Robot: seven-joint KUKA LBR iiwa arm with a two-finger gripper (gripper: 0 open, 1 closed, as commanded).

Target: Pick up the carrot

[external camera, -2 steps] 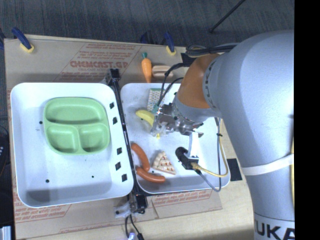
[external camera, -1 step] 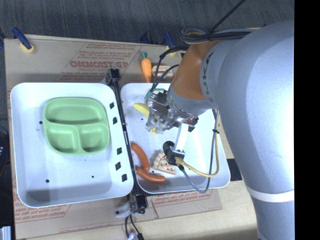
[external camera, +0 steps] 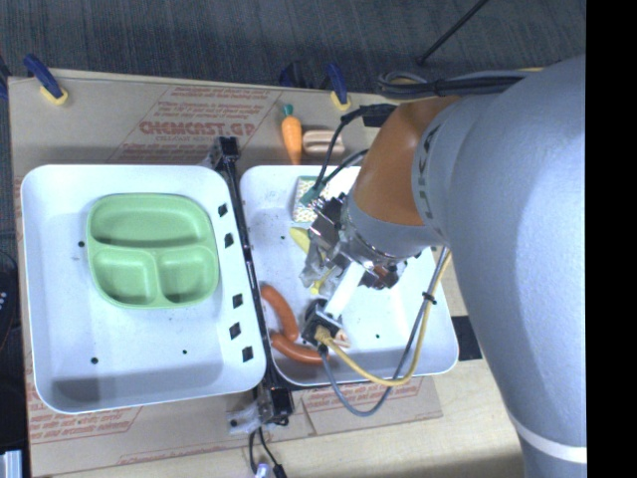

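1. Jaws. The jaws hang under the wrist of the grey, smooth-skinned arm [external camera: 498, 217], below its orange band [external camera: 393, 167], over the middle of the right shallow white plastic bin [external camera: 264, 192]. The wrist body covers them from above, so it cannot be told whether they are open or closed. No item is seen between them.

2. Right bin. Just left of the jaws lies a small flat yellow piece [external camera: 302, 237]. Beyond it is a small square green-patterned card [external camera: 307, 195]. Two curved, glossy orange sausage-shaped items lie at the near left corner: one [external camera: 279, 305] along the left wall, the other [external camera: 296, 350] along the near wall.

3. Carrot. The small tapered orange carrot [external camera: 290, 139], with a green stalk at its far end, lies outside both bins on the brown printed cardboard sheet [external camera: 199, 118] that covers the desk [external camera: 468, 416]. It is past the right bin's far rim, well apart from the jaws, and further up the view and slightly left of them. A pale tan rounded item [external camera: 323, 145] lies just beside it on the right.

4. Left bin. The left shallow white plastic bin [external camera: 40, 267] holds a matte green three-compartment plate [external camera: 154, 249].
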